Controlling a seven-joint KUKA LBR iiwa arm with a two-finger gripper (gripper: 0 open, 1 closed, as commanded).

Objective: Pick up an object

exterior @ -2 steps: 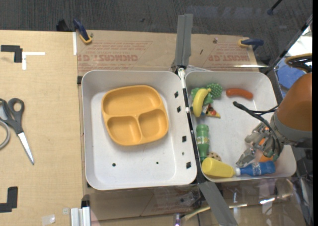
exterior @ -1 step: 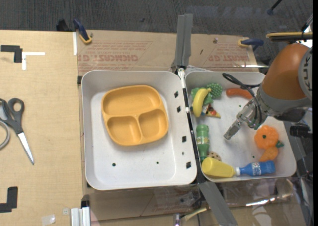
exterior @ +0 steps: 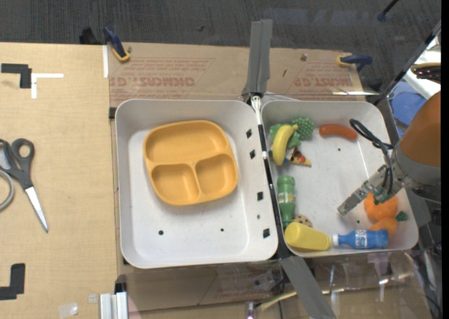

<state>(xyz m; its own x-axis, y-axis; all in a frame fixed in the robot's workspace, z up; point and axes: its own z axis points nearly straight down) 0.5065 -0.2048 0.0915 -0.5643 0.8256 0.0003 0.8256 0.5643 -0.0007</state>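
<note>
across the right bin (exterior: 365, 111) lie one banana (exterior: 281, 142), one blue bottle (exterior: 362, 240); claw (exterior: 365, 197) state unclear.

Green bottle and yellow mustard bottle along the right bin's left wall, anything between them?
In the camera view, a small tan, dark-spotted piece lies between the green bottle and the yellow mustard bottle, right above the mustard bottle; too small to identify.

A robotics lab bench: two shallow white plastic bins (exterior: 126, 191) clamped onto printed brown cardboard (exterior: 182, 76), grey-handled steel scissors (exterior: 24, 177) lying beside them
</note>
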